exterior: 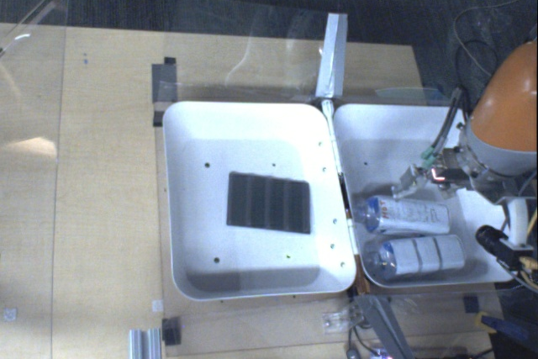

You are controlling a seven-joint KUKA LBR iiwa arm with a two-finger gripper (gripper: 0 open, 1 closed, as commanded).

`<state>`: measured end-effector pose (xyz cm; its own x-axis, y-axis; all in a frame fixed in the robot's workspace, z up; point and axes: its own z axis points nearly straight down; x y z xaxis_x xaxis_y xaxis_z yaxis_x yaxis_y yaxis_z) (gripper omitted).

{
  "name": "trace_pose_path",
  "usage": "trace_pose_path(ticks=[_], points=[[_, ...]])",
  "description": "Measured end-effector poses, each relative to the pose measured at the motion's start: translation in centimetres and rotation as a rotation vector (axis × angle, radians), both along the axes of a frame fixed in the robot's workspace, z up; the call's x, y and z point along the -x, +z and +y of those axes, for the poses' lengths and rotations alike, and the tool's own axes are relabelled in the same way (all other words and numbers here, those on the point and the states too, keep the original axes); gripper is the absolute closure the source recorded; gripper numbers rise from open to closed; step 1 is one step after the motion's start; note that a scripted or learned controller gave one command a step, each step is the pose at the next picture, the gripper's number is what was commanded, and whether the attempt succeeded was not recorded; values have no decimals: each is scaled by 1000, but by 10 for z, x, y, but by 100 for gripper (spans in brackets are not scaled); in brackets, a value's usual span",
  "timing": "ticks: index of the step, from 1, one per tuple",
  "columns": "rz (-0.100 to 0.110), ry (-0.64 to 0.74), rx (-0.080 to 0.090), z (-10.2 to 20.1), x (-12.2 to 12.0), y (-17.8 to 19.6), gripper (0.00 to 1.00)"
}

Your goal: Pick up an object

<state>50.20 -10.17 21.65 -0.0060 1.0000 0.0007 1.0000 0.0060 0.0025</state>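
Grey and orange, the arm hangs over the right bin (370, 126), its end effector (420, 174) just above a clear plastic bottle (406, 216) (grip state: cannot tell). A second bottle (420, 256) lies below that. Far left, a dark ribbed pad (269, 203) sits in the left bin (193, 139).

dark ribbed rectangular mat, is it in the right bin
No, the dark ribbed rectangular mat lies flat in the left white bin.
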Motion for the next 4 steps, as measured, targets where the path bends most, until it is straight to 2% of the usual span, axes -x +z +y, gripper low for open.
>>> trace_pose_path(ticks=[1,2,3,4], points=[[-20,136,6,-54,-14,-101,0],[-69,206,23,-4,-6,-116,0],[-49,312,17,14,-14,-120,0],[-13,330,4,9,-72,-127,0]])
